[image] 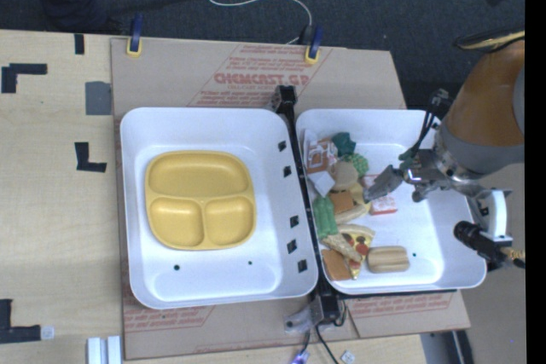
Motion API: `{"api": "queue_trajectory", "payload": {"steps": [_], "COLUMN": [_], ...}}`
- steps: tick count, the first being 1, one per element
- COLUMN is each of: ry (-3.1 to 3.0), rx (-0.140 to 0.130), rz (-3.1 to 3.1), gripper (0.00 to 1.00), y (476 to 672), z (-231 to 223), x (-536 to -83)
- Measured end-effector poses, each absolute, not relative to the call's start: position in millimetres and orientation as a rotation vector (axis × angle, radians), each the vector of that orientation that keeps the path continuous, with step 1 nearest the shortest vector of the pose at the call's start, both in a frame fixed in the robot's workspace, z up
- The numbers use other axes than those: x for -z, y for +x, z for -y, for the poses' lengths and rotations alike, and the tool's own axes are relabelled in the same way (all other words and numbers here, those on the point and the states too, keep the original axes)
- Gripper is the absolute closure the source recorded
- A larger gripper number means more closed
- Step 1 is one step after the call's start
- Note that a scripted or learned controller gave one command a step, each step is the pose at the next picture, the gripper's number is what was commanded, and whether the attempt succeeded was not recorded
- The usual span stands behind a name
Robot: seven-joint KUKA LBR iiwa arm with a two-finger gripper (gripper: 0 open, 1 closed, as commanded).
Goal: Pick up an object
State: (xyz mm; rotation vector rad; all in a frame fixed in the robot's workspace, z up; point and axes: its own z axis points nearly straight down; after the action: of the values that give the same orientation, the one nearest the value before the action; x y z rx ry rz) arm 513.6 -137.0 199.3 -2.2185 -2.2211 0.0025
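Lying nearest at six o'clock in the right bin [426, 222], a bread roll [387, 259] and pizza slice [348, 241] wait. Beyond, the gripper [381, 183] hovers above the toy-food pile [341, 200]; whether it's open I cannot tell. Approach step, seemingly; next comes descending onto one piece.

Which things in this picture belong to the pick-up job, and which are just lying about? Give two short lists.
Belong to the job:
- tool, over the toy food
- heap of toy food in the right bin
- bread roll
- pizza slice

Just lying about:
- yellow divided plate in the left bin
- cardboard sheet under the bins
- two clamps
- white cable
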Motion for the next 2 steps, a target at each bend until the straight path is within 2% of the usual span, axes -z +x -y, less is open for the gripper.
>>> {"api": "queue_trajectory", "payload": {"steps": [1,2], "ry": [-2.225,-2.219], "rx": [-0.01,-0.001], "rz": [2.223,2.225], "gripper": [0.0,0.0], "y": [536.7,601.6], "z": [105.8,111.8], "x": [-79.1,-84.4]}}
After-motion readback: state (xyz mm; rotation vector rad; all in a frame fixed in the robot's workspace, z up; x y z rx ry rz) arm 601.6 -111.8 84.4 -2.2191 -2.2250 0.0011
